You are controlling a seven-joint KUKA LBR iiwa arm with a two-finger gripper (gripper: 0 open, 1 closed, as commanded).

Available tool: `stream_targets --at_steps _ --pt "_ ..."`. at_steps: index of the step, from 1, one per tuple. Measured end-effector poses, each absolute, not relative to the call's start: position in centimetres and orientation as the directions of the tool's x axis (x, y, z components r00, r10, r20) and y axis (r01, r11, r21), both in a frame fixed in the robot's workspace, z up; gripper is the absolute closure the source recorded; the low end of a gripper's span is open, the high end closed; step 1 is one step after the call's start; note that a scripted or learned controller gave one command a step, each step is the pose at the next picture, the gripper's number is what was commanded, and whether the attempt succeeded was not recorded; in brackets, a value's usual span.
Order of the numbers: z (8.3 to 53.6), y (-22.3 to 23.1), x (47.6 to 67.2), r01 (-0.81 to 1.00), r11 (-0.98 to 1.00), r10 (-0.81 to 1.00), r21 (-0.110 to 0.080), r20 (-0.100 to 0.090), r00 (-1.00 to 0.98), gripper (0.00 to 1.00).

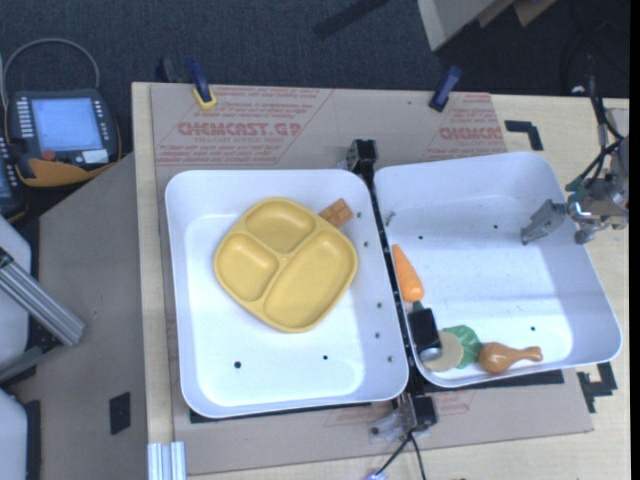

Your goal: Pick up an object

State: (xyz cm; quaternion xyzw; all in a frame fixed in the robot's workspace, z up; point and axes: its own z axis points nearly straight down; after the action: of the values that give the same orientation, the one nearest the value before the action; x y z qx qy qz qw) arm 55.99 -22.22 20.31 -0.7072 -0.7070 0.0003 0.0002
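Yellow plate (pixel 286 263), orange carrot (pixel 406 273), white bins (pixel 200 368).

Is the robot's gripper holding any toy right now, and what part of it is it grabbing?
No, nothing is between the gripper fingers. It sits over bare white floor of the right bin, far from the carrot.

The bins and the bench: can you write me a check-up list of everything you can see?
Surface: cardboard-covered bench bearing a left bin and a right bin, side by side.
Job's things: yellow divided plate over a wooden block in the left bin; carrot, black block, green piece, round tan piece and wooden drumstick in the right bin.
Clutter: nothing seen.
End effector: at the right bin's right side, holding nothing.
Cables: black cable at the bench's front edge.
Surroundings: screen pendant at left; clamps at the bench's back edge.
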Motion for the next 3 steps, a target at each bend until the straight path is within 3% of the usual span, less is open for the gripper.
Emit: stream_targets --at_steps 2,3 --pt "10.7 -20.9 57.5 1.0 0.002 1.0 -0.003 0.003 -0.002 0.0" --pt "12.1 -21.2 57.6 1.0 0.001 1.0 0.007 -0.004 -0.001 1.0"
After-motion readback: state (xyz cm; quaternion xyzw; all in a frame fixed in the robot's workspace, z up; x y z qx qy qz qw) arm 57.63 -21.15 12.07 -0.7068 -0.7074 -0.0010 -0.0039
